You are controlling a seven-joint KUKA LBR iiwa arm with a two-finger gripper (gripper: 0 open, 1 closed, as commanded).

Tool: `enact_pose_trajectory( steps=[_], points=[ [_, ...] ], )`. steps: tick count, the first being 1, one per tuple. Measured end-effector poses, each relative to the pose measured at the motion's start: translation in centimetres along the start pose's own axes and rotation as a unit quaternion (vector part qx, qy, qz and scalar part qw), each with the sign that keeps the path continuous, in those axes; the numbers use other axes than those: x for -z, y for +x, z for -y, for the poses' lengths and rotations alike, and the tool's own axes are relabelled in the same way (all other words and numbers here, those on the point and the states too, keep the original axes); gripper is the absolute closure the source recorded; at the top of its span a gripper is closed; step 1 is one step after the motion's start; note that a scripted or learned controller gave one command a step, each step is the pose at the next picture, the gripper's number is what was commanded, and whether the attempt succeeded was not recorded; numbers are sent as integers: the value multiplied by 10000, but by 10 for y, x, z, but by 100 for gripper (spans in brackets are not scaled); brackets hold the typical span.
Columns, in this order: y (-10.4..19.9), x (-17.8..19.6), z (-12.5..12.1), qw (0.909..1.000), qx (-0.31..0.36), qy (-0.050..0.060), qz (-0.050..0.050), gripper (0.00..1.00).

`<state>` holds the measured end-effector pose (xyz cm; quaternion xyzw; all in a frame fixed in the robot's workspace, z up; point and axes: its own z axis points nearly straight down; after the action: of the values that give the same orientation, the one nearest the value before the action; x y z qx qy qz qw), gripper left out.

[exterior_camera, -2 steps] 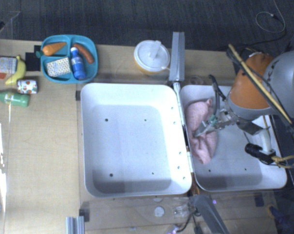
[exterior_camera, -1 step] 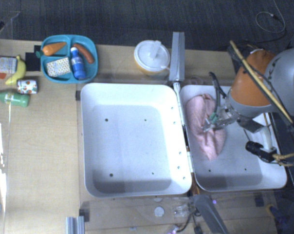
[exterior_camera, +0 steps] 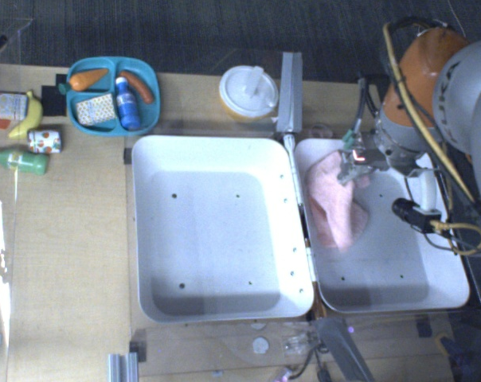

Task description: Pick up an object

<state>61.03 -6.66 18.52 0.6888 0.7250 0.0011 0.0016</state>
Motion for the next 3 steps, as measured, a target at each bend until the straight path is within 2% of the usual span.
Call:
enact_pose_trajectory(
  steps=[1, 2, 3],
  points=[
    [-75, 32, -37, 9995, -307, 0, 7, 100],
    [-74, 32, -37, 9995, -301, 0, 7, 0],
    [-41, -89, -41, 9999, 150, -16, 5, 0]
  ],
)
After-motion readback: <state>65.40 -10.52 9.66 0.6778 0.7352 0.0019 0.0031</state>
